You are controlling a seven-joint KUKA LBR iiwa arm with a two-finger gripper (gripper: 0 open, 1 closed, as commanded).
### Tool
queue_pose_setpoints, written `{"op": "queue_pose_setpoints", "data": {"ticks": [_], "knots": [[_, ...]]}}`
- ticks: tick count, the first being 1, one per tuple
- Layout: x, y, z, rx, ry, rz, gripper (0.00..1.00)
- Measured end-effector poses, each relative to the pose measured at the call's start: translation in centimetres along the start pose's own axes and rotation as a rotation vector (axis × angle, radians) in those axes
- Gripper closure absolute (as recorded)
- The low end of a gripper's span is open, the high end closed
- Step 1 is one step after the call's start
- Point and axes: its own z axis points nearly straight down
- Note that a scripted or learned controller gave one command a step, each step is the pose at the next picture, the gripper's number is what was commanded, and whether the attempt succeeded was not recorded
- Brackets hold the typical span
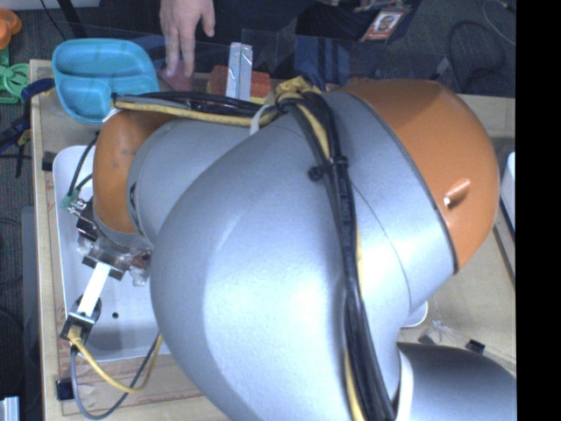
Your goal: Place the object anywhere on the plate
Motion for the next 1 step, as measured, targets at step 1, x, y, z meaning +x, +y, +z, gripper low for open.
{"op": "queue_pose_setpoints", "data": {"ticks": [1], "knots": [[1.37, 11.25, -16.65, -0.001, 0.001, 0.192, 0.0]]}}
